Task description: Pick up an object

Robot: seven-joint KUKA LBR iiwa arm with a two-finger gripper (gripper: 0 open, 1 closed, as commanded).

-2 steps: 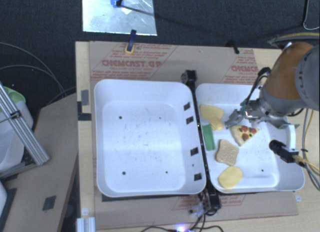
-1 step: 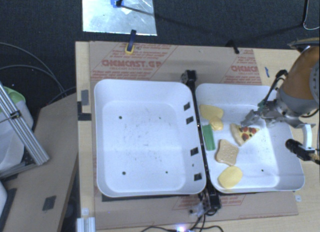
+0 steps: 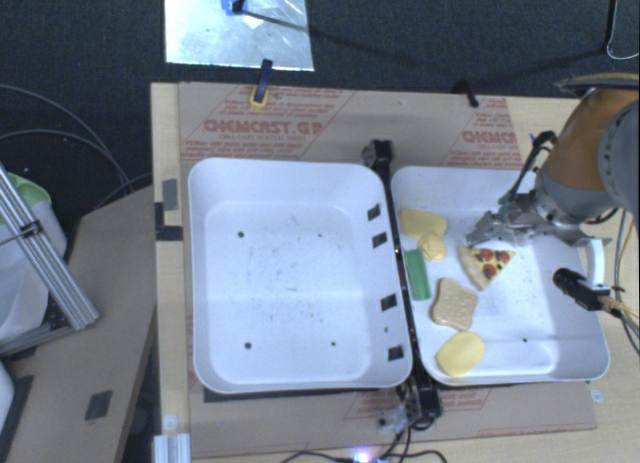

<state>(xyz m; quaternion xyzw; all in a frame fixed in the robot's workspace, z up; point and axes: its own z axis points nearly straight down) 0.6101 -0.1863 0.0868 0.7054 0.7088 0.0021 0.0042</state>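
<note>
Taking the pizza slice [image 3: 487,264] in the right bin [image 3: 575,346] as the landmark, and starting from the near edge of the bench: nearest the camera lies a round yellow piece [image 3: 460,353], down and to the left of the slice and well apart from it. Just above that sits a tan slice of toast [image 3: 454,303], near the slice on its lower left and not touching it. A green stick [image 3: 416,273] lies to the slice's left, along the bin's wall, its length running near to far. A small yellow lump [image 3: 432,247] and a larger pale yellow piece [image 3: 422,223] lie to the slice's upper left.

The pizza slice itself is a wedge, its long axis running from the crust end at the lower left up toward the upper right, where it meets the gripper [image 3: 492,241]. The gripper sits right over the slice's far end, so the thing to be picked lies directly under the fingertips and stretches away toward the near left. Whether the fingers are apart or closed cannot be told here, nor whether they grip the slice.

Farther still, the grey and orange arm [image 3: 590,156] rises to the upper right of the slice. The left bin [image 3: 215,186] lies well to the slice's left.

My judgement: the move turns on that overlap, a straight descent onto the wedge's far end.
</note>
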